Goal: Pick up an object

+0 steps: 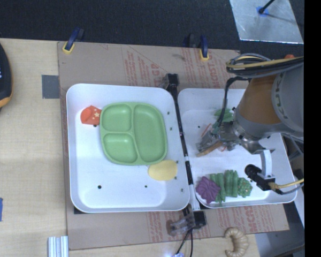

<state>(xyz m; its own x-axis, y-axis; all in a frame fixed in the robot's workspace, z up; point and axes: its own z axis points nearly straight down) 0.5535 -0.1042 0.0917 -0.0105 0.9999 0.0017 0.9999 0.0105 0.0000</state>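
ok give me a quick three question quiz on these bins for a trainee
1. True or false: the green tray lies in the left bin.
2. Which item touches the tray's lower right corner? A) red toy B) yellow piece C) purple toy
3. Fill in: the gripper is over the ____ bin.

Key: 1 true; 2 B; 3 right
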